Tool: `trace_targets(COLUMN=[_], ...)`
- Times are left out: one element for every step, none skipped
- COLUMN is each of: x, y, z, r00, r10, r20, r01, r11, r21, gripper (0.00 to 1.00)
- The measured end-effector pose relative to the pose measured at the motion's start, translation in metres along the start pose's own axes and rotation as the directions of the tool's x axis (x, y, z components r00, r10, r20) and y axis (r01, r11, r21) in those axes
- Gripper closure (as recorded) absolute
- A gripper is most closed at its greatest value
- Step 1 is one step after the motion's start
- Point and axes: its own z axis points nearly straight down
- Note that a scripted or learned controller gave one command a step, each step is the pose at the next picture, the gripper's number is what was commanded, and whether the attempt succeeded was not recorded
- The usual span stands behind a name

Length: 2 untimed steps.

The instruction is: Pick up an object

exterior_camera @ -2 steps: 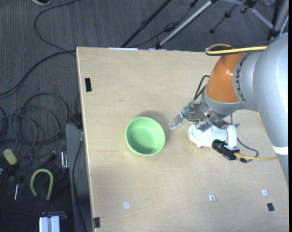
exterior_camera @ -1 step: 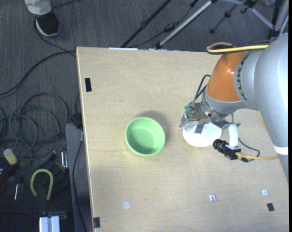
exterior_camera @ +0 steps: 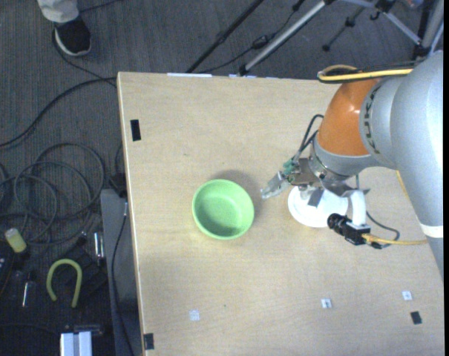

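A green bowl (exterior_camera: 223, 209) sits upright on the tan bench top (exterior_camera: 209, 124), a little left of the frame's centre, its open side facing up. To its right, near the bowl but apart from it, the arm (exterior_camera: 402, 117) reaches in from the right edge, its orange band (exterior_camera: 343, 121) showing above the wrist. The gripper (exterior_camera: 272, 189) points left toward the bowl, low over the bench, with its tip just off the bowl's right rim. Whether it is apart or together cannot be told from this angle, and nothing can be made out between its tips. Just below and right of the wrist lies a small white round thing (exterior_camera: 312, 208), partly hidden by the arm's fittings. A yellow cable (exterior_camera: 358, 73) loops over the arm's top. On the dark floor at the left lie coiled black cables (exterior_camera: 46, 191).
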Motion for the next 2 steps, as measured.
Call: trace_targets(x=[0.000,0.011], y=[-0.001,-0.022], z=[-0.008,-0.178], r00=[1.000,0.991], r10=[0.001,-0.137], r20=[-0.002,0.001], r01=[-0.001,0.137], r11=[1.000,0.991], r21=[0.003,0.003], gripper=[1.00,1.00])
